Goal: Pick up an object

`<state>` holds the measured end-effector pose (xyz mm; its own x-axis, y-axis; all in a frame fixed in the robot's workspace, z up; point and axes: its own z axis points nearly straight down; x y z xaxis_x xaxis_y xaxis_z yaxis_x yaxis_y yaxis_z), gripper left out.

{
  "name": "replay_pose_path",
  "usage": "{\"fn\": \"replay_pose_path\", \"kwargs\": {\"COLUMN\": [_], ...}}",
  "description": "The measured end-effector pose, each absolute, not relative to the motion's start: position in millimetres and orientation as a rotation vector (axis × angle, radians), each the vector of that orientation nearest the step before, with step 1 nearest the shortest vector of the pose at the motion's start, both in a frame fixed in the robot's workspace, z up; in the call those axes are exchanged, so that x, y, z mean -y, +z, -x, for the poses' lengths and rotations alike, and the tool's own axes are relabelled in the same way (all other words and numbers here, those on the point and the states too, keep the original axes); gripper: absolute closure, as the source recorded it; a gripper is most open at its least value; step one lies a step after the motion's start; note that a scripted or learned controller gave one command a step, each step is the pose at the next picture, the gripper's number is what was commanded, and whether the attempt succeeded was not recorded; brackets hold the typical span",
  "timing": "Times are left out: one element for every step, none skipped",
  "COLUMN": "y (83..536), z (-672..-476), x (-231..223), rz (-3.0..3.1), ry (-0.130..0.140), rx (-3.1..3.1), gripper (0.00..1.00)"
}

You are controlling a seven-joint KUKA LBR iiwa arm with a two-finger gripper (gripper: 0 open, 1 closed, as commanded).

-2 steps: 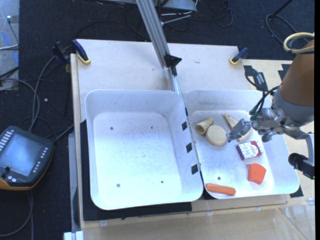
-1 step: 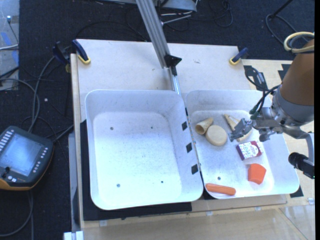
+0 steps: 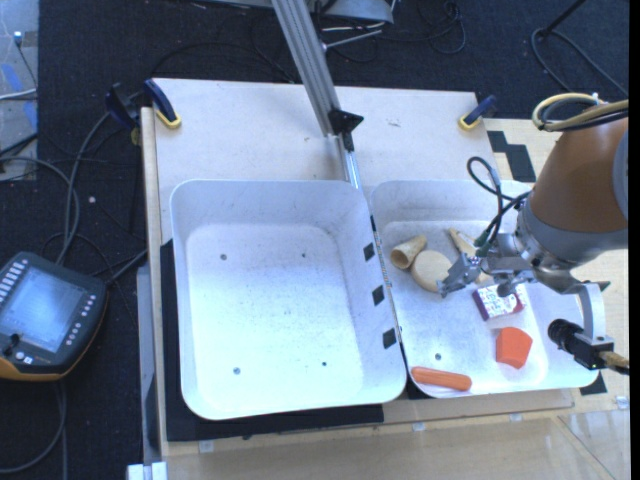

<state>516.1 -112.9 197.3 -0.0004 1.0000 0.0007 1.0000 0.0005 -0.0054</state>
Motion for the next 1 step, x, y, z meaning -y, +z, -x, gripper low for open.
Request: {"fn": "replay_pose_path", "kwargs": {"y": [146.5], "z": [-509.1], "x": [121.0], "rz": [2.22], "ry": [0.005], "rx": [2.218], "gripper": [0.0]}}
